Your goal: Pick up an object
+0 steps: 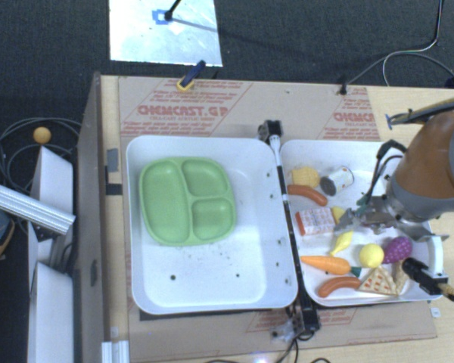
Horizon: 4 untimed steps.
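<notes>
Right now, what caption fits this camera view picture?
Robot arm over right bin of toy food; green tray in left bin.

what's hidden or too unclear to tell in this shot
1. Gripper: in the camera view it is small and blurred against the toys, so its fingers cannot be read.
2. Right bin: the arm covers its right part, hiding whatever lies beneath.
3. Purple toy: partly under the arm's wrist, too small to identify.
4. Small carton: its label is too small to read.
5. Arm: cut off by the right edge.
</notes>
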Tool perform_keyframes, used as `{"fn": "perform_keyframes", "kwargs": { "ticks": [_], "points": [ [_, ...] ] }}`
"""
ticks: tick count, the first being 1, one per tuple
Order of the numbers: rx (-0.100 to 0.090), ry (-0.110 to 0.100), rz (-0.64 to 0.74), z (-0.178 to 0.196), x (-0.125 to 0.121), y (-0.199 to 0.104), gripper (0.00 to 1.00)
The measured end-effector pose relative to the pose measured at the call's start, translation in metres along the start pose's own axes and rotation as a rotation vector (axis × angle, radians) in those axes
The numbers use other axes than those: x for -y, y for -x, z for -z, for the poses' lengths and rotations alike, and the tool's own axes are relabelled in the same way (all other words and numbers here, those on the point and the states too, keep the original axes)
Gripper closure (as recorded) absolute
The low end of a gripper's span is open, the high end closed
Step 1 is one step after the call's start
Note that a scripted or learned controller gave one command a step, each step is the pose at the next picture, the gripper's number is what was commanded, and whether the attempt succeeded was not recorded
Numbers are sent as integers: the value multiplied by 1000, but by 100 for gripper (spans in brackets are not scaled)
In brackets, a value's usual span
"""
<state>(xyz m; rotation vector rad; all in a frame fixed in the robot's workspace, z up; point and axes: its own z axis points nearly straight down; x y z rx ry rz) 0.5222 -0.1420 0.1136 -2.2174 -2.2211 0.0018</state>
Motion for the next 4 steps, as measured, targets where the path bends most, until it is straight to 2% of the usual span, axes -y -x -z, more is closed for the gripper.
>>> {"fn": "perform_keyframes", "kwargs": {
  "ticks": [1,2,3,4],
  "points": [
    [1,4,0,-30,35,-32,0],
    [2,5,1,-29,-13,-25,0],
    [2,7,2,-19,-14,-25,100],
    [1,8,4,72,-67,-79,100]
  ]
}}
